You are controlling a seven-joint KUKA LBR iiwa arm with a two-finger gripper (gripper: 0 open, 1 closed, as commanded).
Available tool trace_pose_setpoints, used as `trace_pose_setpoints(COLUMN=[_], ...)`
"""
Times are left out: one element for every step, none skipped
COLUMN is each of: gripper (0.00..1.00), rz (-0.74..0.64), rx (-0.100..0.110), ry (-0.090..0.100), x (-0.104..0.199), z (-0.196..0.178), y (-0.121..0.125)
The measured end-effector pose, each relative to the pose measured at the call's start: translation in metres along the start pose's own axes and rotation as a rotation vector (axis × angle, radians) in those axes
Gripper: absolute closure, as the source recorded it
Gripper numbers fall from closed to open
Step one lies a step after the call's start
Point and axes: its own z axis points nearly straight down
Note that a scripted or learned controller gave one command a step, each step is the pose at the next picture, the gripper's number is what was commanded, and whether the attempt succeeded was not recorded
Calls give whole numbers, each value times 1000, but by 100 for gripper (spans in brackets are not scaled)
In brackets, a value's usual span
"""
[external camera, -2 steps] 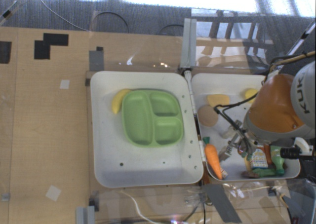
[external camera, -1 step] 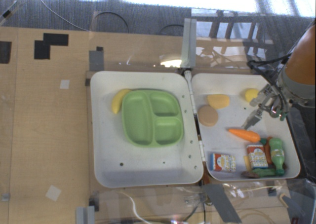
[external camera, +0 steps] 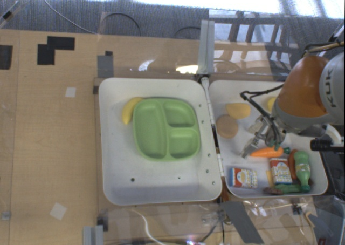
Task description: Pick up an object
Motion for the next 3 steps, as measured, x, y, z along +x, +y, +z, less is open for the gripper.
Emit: trace_pose_setpoints(gripper=[0, 0, 100], rz=[95, 218, 211], rx=[1, -4, -9], ry=[-8, -5, -21], x=[18, -5, -9], z=[6, 7, -8], y=[-91, -25, -23])
